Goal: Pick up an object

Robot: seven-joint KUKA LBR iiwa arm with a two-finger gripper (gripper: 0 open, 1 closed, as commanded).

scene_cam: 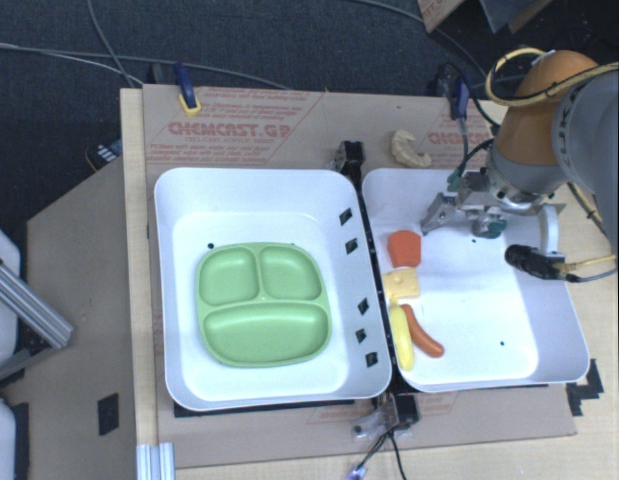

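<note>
The left bin (pixel 179 298) is occupied by a green divided tray (pixel 262 303). In the right bin (pixel 529 343), an orange block (pixel 405 248), a yellow piece (pixel 401 285), a banana (pixel 402 346) and a small sausage (pixel 421 333) are lined along the left wall. The gripper (pixel 441 211) is poised above that bin's upper part, jaws spread, nothing held or touched.

left bin (pixel 179 268): white, plain
divided tray (pixel 262 303): pale green
right bin (pixel 529 338): white
block (pixel 405 248): orange
sausage (pixel 422 333): orange-red
banana (pixel 402 340): yellow
wedge (pixel 401 285): pale yellow
arm (pixel 539 118): grey, orange band
bench board (pixel 239 128): tan, red lettering
</note>
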